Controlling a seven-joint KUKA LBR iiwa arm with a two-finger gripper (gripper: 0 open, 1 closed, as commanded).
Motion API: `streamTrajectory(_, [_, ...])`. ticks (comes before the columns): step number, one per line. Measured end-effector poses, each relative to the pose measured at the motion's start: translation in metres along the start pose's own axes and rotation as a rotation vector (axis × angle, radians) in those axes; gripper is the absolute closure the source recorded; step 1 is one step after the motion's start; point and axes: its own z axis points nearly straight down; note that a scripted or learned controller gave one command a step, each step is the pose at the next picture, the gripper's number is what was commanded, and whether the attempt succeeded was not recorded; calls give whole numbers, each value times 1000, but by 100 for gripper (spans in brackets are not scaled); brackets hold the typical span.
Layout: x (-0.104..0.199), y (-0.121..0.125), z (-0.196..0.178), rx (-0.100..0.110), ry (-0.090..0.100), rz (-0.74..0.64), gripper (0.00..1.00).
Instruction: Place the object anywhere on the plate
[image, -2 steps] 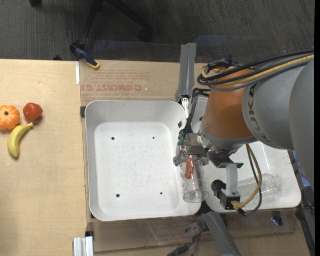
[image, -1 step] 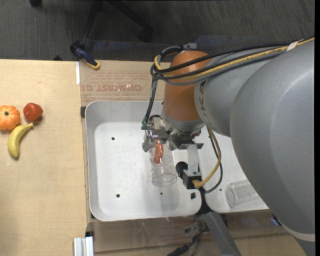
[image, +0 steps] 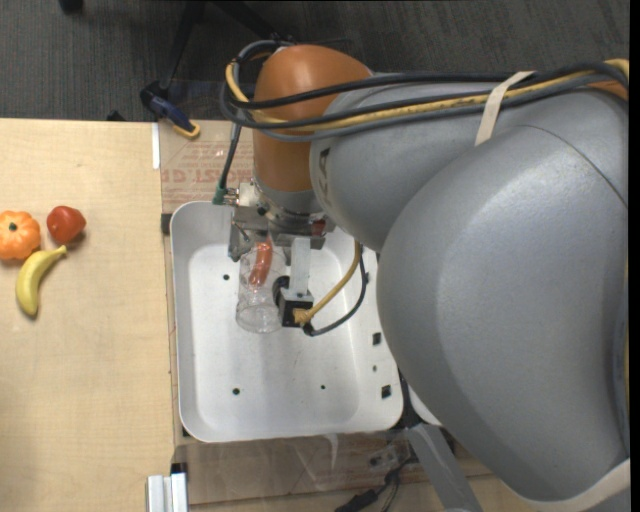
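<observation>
Only one bit of text is seen: faded red lettering printed on the brown cardboard sheet (image: 205, 165) lying under the white bin's (image: 200, 400) upper left corner. The print runs upside down and is partly covered by the bin rim and cables; individual letters cannot be made out reliably. No other labels, brands or numbers can be read.
</observation>
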Motion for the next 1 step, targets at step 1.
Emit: streamTrajectory(1, [-76, 20, -30, -1, 1, 58, 100])
